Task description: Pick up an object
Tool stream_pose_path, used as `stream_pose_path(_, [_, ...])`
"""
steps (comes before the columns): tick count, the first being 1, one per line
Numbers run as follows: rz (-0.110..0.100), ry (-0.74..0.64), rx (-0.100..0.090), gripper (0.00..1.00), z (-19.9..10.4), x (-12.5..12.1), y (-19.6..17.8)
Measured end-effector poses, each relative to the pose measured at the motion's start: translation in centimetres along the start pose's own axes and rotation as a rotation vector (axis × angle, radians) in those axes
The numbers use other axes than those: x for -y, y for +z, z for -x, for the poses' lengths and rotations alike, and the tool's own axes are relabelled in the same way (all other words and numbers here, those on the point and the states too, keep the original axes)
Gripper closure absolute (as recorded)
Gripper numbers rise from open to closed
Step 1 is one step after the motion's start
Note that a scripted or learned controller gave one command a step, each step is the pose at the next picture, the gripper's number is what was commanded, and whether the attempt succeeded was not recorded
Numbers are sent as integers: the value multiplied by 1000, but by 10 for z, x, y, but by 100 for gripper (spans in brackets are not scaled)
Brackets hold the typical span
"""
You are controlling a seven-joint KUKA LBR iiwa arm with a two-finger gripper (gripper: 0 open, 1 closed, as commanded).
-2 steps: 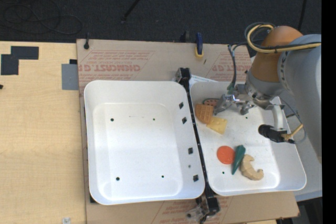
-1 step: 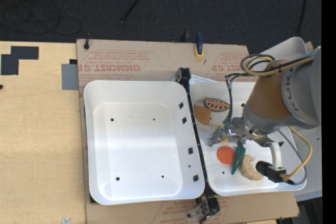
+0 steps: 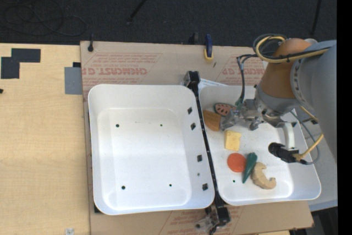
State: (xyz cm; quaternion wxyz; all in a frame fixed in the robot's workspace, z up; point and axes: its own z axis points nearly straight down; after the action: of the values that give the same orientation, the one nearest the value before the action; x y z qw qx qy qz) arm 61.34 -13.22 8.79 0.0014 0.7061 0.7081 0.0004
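Observation:
The right bin [image 3: 308, 184] holds several small objects. A brown wedge-shaped piece [image 3: 211, 119] lies at its left wall, with a reddish oval piece [image 3: 222, 108] just behind it. A yellow block [image 3: 232, 140] sits near the middle. In front of it lie a red disc [image 3: 236, 162], a green stick-like piece [image 3: 250, 165] and a tan curved piece [image 3: 264, 176]. My gripper [image 3: 237, 116] is low in the bin's back half, right beside the brown wedge and the reddish oval and just above the yellow block. The wrist hides how the jaws stand.
The left bin [image 3: 99, 118] stands beside the right one, with a black divider strip [image 3: 201, 135] between them. A black connector with yellow cable [image 3: 283, 152] hangs from the arm over the right bin. A blue clamp [image 3: 208, 47] grips the board's far edge.

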Motion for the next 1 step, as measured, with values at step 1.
stream_pose_path(1, [-3, -2, -3, 0, -50, -32, 0])
